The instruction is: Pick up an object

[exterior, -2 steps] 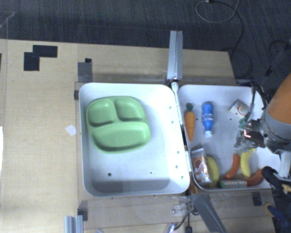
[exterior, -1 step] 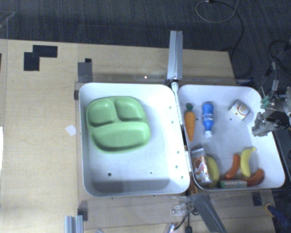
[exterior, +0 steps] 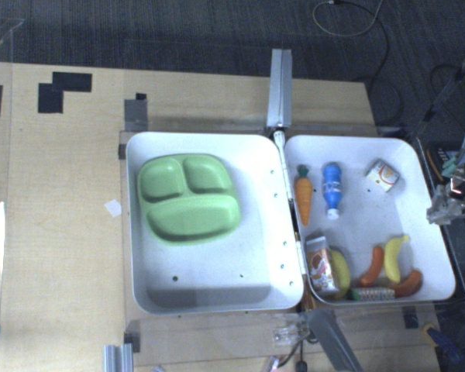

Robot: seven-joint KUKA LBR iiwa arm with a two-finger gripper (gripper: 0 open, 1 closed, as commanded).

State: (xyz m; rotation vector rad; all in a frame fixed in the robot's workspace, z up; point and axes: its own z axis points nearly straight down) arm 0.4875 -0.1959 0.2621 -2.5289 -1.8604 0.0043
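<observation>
Overhead, two shallow white bins sit side by side on a pale wooden bench, split by a metal rail at their shared edge. The left bin carries a green divided tray toward its back-left, with bare white floor open along its front and right. The right bin is busier: a toy carrot lies beside the dividing wall, a blue bottle just right of it, a small white carton near the back-right. Along the front edge crowd a snack packet, two bananas, a red sausage and some further pieces too tightly packed to name. Open floor remains in that bin's middle. The tool hovers at the right bin's right rim, over no object; whether its fingers are apart or together cannot be told. Dark carpet and a loose cable lie beyond the bench.
</observation>
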